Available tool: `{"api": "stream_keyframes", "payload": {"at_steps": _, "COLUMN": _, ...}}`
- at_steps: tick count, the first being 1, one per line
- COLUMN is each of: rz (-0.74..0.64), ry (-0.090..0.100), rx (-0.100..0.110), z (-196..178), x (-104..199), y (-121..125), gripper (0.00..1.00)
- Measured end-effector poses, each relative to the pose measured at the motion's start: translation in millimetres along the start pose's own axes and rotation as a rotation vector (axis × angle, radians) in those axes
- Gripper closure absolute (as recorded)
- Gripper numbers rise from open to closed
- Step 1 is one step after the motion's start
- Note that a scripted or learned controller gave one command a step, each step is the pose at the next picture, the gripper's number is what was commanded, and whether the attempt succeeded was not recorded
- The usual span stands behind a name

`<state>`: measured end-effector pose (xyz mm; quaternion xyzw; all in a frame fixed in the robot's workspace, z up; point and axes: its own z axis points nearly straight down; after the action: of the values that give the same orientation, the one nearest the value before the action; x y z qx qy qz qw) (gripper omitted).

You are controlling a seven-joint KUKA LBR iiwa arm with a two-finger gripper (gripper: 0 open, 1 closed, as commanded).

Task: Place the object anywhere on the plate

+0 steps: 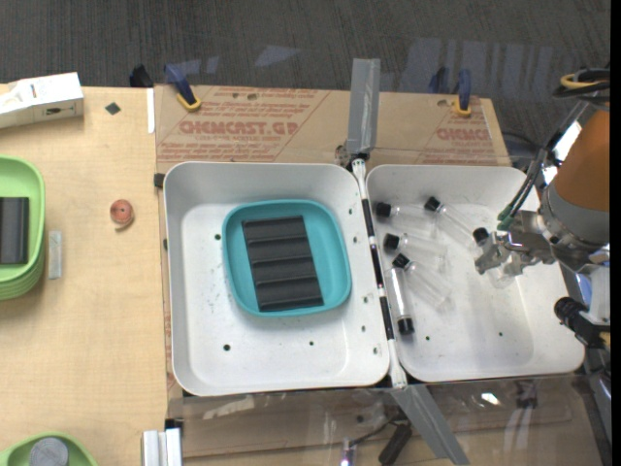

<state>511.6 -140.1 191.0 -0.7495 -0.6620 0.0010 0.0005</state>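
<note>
My jaws (497,253) hang over the right bin (543,352); I cannot tell how they stand. Clear black-capped tubes (419,260) lie left of them; the teal plate (335,260) sits in the left bin (194,348).

A green tray (19,226) is sitting at the counter's (87,357) left edge, holding a dark block (12,230). A small red disc (120,212) is lying just right of it. A white box (39,98) is resting at the far left corner, beside printed cardboard (252,124) lying along the far edge.
</note>
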Motion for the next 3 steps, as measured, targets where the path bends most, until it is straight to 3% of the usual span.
{"api": "stream_keyframes", "payload": {"at_steps": 1, "rz": 0.000, "ry": 0.000, "rx": 0.000, "z": 0, "x": 0, "y": 0, "gripper": 0.00}}
{"api": "stream_keyframes", "payload": {"at_steps": 2, "rz": -0.005, "ry": -0.001, "rx": -0.001, "z": -27, "x": -66, "y": 9, "gripper": 0.00}}
{"api": "stream_keyframes", "payload": {"at_steps": 3, "rz": 0.101, "ry": -0.002, "rx": 0.001, "z": -130, "x": -76, "y": 33, "gripper": 0.00}}
